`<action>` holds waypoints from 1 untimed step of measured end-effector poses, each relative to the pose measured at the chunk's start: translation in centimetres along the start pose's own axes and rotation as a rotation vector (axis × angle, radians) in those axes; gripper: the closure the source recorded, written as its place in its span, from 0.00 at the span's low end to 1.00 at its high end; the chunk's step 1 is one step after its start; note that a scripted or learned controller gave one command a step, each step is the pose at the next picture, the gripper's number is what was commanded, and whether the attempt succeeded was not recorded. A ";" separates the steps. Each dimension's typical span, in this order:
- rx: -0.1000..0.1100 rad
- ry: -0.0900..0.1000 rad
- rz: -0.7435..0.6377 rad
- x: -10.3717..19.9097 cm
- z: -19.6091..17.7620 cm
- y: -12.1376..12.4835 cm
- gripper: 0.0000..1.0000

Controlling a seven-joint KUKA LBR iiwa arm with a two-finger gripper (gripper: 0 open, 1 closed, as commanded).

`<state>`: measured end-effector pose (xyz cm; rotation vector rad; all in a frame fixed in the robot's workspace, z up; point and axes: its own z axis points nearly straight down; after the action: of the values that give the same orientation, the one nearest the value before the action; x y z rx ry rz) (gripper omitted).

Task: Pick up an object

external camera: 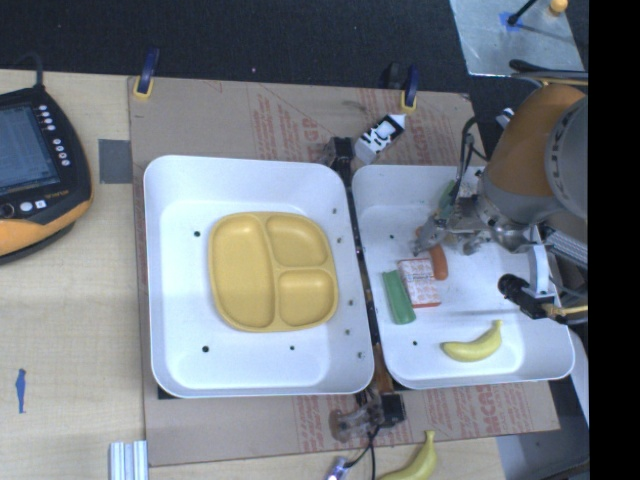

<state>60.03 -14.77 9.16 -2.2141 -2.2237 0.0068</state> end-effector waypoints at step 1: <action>0.002 0.000 0.000 -0.1 -1.0 0.0 1.00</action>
<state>60.04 -14.87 10.19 -2.2127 -2.2230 0.0096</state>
